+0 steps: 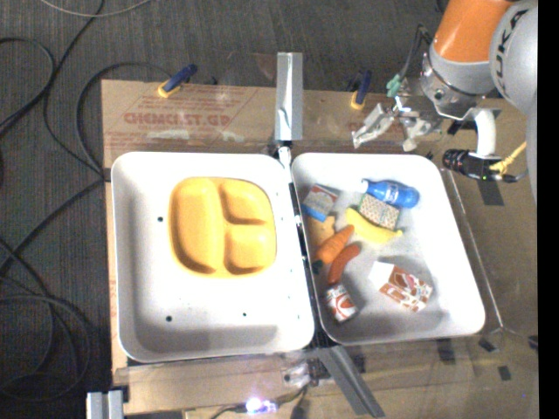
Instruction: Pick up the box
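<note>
The claw (390,127) hangs above the far rim of the right bin (463,234), near the bin's far middle. Its fingers (370,130) are spread apart, released, and nothing is between them. The arm (476,33) comes in from the upper right.

The box (401,287) lies flat on the floor of the right bin, well below the claw in the picture and a little to the right of it, in the near part of the bin. It is white with red marks. Its long axis runs at a slant, from upper left to lower right, so one short end points to the near right corner of the bin.

Between the claw and the box lie a blue bottle (391,194) and a banana (374,224). Left of the box are a carrot (335,245) and a can (341,302). Far to the left of the claw, the left bin (131,260) holds a yellow tray (223,225).
</note>
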Controlling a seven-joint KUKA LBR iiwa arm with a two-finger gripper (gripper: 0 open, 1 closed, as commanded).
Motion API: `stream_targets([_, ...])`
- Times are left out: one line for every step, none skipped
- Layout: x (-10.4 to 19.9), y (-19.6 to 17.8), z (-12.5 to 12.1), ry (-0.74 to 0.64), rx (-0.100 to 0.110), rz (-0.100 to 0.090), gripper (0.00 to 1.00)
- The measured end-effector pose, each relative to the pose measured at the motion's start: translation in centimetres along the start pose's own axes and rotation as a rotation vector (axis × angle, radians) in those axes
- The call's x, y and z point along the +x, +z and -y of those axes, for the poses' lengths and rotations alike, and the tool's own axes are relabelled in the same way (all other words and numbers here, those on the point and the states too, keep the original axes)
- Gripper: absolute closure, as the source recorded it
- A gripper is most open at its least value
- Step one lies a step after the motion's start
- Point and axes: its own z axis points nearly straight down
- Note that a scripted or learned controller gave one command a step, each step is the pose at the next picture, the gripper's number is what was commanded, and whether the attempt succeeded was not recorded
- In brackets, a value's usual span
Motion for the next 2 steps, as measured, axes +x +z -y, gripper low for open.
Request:
stream_targets([6.3, 9.0, -0.2, -0.079, 0.002, 0.001, 0.00])
stream_targets([0.9, 18.4, 2.3, -0.117, -0.011, 0.002, 0.00])
